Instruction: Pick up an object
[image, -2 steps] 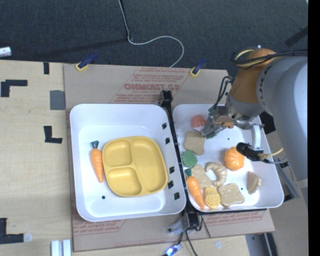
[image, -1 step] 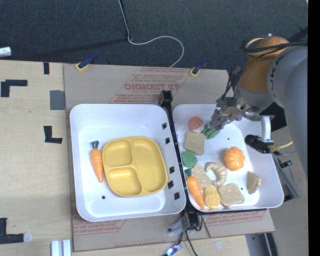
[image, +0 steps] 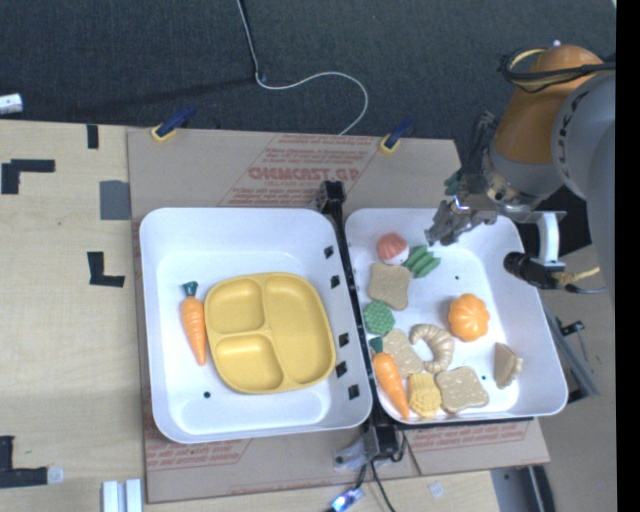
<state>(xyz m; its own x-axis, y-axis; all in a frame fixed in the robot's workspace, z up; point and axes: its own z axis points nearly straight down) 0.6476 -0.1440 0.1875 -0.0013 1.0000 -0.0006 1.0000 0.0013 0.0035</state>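
Gripper (image: 441, 232) hangs over right bin (image: 535, 395); jaw state unclear; nothing visibly held

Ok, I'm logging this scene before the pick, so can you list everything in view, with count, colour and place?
Bins: 2, white, side by side on the bench.
Tray: 1, yellow, three compartments, left bin.
Carrots: 2, orange; one in the left bin beside the tray, one at the right bin's front left.
Radish-like piece: 1, red and white, right bin, back.
Green pod: 1, right of it.
Bread slices: 2, tan; one below the red piece, one at front.
Green round: 1, left edge of the right bin.
Orange fruit: 1, right bin, middle.
Croissant: 1, beige, middle.
Corn: 1, yellow, front.
Brown wedge: 1, right side.
Cable: 1, white, behind the bins.
Arm: 1, grey and orange, at right; gripper over the right bin's back.
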